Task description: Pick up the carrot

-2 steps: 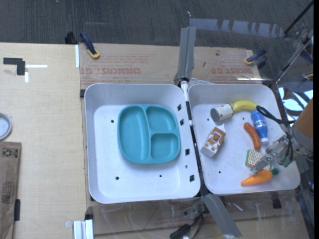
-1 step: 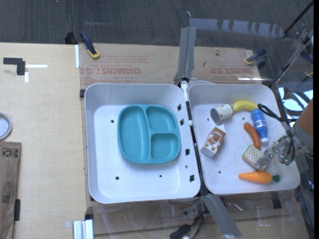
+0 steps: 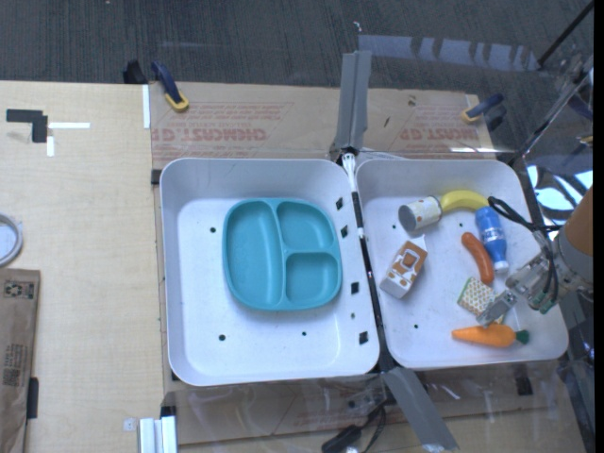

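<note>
A wooden table (image 3: 75, 253) is seen carrying two shallow white bins side by side. The left bin (image 3: 189, 347) holds a teal divided plate (image 3: 281, 253). The right bin (image 3: 396, 343) holds a scatter of small things: a yellow banana (image 3: 464, 199), a blue bottle (image 3: 490, 236), a grey cup (image 3: 418, 213) on its side, a small printed box (image 3: 404, 270), an orange-red sausage (image 3: 478, 257) and a patterned wedge (image 3: 476, 296).

The arm is brought in from the right, and the hand (image 3: 505, 305) is held low over the bin's near right corner, just above the carrot (image 3: 483, 336). Whether the hand is spread or closed cannot be told; its tips are blurred against the clutter.

The carrot is found lying flat near the bin's front wall, its pointed end to the left and a small green top at its right end. It is orange, smooth and tapered, and looks like a toy.

Several risks are judged likely. The hand appears set toward the thick end, close to the patterned wedge, so the wedge could be pinched instead or along with the carrot. The smooth taper could let the carrot be squeezed out sideways. The nearby front wall and corner could be struck on descent.
</note>
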Controlling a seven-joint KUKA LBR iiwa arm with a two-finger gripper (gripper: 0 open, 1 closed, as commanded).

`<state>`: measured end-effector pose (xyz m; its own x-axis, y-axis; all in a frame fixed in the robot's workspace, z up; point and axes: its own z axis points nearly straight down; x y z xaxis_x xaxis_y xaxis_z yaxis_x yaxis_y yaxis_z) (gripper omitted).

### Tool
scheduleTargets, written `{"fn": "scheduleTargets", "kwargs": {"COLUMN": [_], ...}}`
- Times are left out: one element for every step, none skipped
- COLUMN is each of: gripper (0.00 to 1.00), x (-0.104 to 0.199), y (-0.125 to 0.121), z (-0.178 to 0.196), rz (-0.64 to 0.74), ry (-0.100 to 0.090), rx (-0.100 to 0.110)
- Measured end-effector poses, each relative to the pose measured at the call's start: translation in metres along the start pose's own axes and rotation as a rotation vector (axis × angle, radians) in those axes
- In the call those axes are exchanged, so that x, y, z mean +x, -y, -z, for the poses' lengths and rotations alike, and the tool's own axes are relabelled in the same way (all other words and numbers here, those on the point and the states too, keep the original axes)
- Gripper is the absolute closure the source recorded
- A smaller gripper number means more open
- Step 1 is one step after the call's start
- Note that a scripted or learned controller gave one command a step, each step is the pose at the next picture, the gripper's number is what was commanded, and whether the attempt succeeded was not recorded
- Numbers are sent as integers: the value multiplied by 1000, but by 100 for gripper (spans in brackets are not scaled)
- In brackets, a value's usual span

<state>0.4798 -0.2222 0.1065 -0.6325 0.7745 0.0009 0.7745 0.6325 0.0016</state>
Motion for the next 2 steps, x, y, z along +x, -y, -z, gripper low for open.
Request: {"fn": "scheduleTargets", "kwargs": {"gripper": [0,100], "x": [2,1], "y": [1,0], "z": [-16,-8], "rz": [72,71], "ry": [-1,0], "rx": [2,1]}}
